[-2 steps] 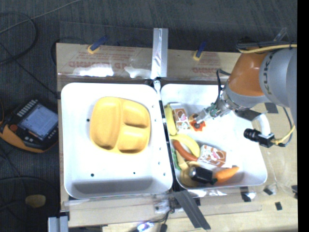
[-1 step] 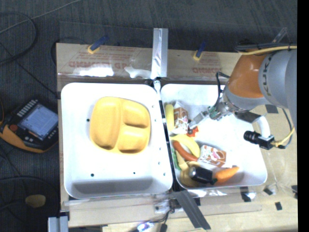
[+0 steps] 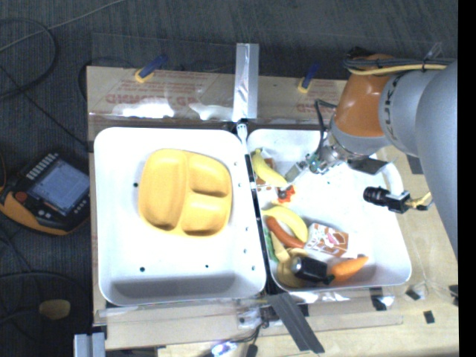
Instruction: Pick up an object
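Banana: curved, smooth yellow | gripper: beside it | tray: rounded, sectioned yellow

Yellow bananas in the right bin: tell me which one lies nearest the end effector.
The yellow banana at the right bin's upper left, closest to the end effector; the other yellow banana lies lower, mid-bin.

Both white bins are looking like smooth, glossy plastic. The yellow divided tray is showing a soft satin sheen. The counter is appearing as matt brown cardboard.
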You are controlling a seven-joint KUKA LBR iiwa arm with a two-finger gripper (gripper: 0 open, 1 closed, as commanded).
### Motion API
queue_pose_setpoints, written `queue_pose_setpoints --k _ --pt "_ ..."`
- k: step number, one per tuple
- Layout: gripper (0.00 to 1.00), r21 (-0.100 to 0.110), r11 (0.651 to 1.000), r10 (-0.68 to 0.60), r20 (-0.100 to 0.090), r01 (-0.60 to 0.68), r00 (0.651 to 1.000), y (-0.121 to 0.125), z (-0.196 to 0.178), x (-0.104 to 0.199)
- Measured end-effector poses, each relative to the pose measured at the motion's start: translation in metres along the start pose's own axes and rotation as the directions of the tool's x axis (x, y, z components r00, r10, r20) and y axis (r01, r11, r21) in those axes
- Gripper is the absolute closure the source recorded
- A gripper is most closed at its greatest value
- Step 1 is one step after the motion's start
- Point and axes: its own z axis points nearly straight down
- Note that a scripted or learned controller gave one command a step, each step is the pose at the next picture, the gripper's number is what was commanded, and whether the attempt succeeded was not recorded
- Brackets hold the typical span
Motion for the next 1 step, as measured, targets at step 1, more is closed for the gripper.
queue_pose_setpoints --k 1 --pt "0.00 -0.013 0.997 -0.081 0.001 0.081 0.997 -0.0150 -0.0011 0.0099"
